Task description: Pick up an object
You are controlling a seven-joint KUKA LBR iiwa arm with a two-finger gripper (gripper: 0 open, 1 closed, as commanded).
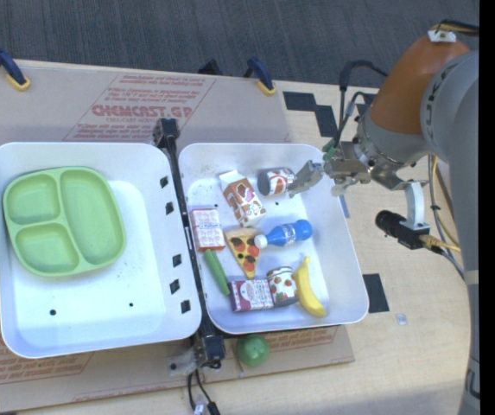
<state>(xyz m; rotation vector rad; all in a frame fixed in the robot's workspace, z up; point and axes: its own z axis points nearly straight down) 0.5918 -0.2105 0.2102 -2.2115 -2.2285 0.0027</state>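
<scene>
Red-and-white, with a dark end, a small can (275, 181) is seen lying on its side just beside the gripper (309, 178); the fingers' state cannot be told.

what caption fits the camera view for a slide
Gripper poised beside a small can in the toy-filled right bin.

Robot lab: clamped cardboard (143, 102), bins (83, 322)

floor (143, 11) — dark grey carpet | bench (420, 318) — pale wood, cardboard sheet (143, 102) on top
</scene>
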